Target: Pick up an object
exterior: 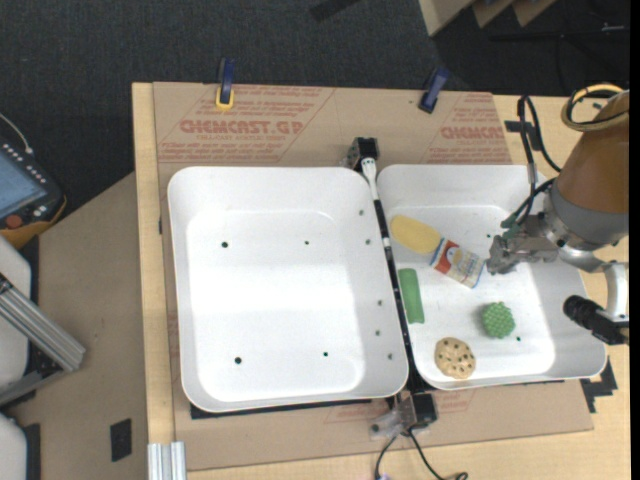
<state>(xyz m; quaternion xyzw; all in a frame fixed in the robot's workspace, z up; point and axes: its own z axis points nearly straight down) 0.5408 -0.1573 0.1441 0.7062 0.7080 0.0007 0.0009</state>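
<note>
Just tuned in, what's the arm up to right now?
The arm has reached into the right bin and its gripper sits low beside a small red, white and blue carton, with nothing visibly held. In the same bin lie a yellow piece, a green stick, a spiky green ball and a cookie. The left bin sits alongside it.

Yellow block [415, 233], small carton [458, 264], green bar [411, 296], green ball [498, 320], cookie [454, 357].
</note>
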